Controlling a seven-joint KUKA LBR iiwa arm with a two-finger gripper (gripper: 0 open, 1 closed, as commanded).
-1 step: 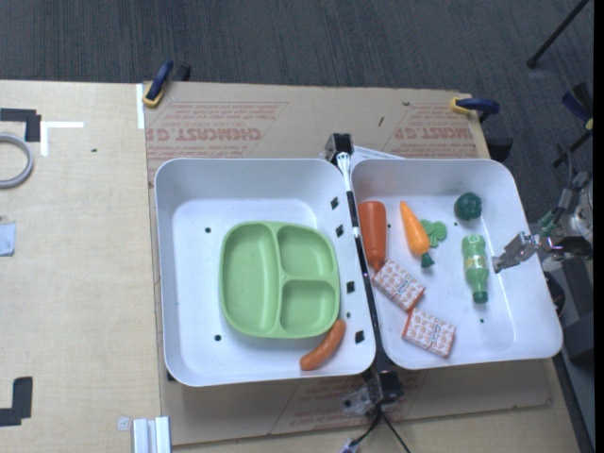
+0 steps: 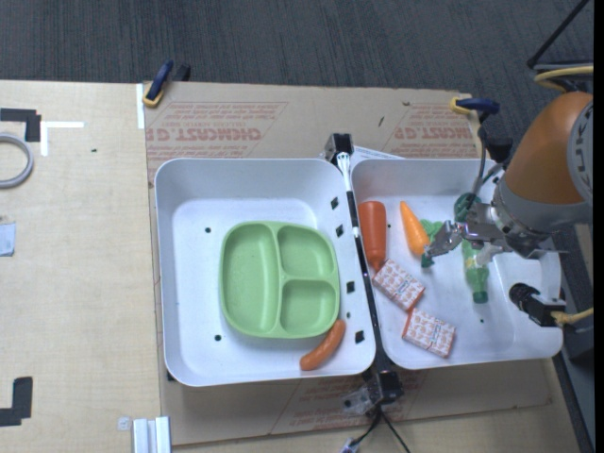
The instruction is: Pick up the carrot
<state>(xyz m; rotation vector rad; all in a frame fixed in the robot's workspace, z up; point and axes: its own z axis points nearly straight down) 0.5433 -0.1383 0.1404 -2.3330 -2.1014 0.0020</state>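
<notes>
The carrot is small and orange, with a green top. It lies in the right bin, tilted, with its tip toward the back. My gripper hovers just right of the carrot's lower end, over the green top. It is open, with nothing between its fingers. The grey arm with the orange band reaches in from the right.
An orange-red sausage-like cylinder lies left of the carrot, by the divider. Two patterned snack boxes sit nearer the front. A green item lies under the wrist. The left bin holds a green divided plate and an orange sausage.
</notes>
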